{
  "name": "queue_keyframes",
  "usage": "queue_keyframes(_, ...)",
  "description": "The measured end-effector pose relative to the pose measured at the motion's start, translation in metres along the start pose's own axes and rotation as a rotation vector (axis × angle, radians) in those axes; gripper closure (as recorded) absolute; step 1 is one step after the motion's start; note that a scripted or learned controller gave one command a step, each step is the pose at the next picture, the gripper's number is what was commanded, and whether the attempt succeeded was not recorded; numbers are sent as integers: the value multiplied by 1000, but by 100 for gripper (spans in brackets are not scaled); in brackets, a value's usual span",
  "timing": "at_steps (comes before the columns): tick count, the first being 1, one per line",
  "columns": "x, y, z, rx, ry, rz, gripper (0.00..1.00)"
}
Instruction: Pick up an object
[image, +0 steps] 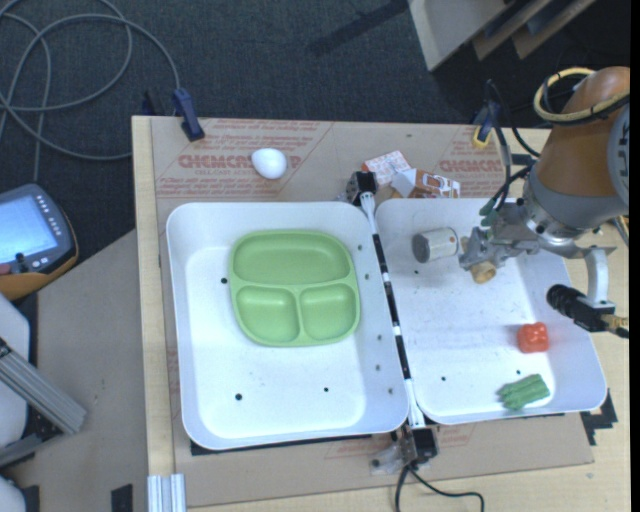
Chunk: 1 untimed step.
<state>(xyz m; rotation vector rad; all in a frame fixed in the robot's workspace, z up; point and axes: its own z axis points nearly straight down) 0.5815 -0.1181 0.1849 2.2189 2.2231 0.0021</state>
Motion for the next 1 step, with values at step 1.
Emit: queue_keyframes(1,60,-25,-47,1,0,1,100)
